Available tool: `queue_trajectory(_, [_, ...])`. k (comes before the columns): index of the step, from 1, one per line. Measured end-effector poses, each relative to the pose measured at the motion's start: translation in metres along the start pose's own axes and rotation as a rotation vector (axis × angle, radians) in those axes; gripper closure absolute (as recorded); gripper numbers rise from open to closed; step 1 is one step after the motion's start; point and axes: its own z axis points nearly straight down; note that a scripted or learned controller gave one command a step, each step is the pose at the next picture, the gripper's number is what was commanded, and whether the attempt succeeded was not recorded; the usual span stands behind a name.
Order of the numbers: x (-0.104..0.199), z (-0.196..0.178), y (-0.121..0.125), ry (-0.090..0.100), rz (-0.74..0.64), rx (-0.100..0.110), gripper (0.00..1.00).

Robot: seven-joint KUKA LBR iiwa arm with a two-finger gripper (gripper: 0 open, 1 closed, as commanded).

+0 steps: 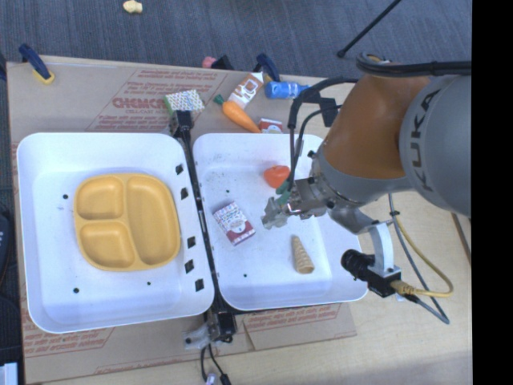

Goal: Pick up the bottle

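Two shallow white bins are seen side by side from above on a cardboard-covered bench (96,103). The left bin (36,239) is occupied by a yellow divided tray (127,220) lying flat near its middle. In the right bin (240,291) a small red and white carton (233,222) is found near the centre, a tan cone (302,254) lies to its right, and a red-orange object (277,175) is partly covered by the arm. The grey arm with its orange band (365,131) is reached in from the right, and the hand (276,212) is held low over the right bin, just right of the carton and above the cone; whether it is released or clenched cannot be told, and nothing is seen grasped. Behind the bins, on the cardboard, a small white bottle with an orange label (245,91) is laid on its side, well apart from the hand. Beside it a carrot (239,116), a blue object (281,91) and a checked packet (184,101) are placed.
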Motion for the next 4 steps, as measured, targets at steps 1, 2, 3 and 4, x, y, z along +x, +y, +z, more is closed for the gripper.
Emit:
queue_trajectory(1, [-0.061, 0.133, -0.01, 0.002, -0.045, 0.004, 1.0])
queue_trajectory(2, [-0.147, 0.127, -0.021, 0.001, 0.149, 0.001, 1.0])
queue_trajectory(3, [-0.136, 0.14, -0.019, 0.003, 0.164, 0.003, 1.0])
queue_trajectory(4, [-0.112, 0.138, -0.016, 0.003, 0.569, 0.002, 1.0])
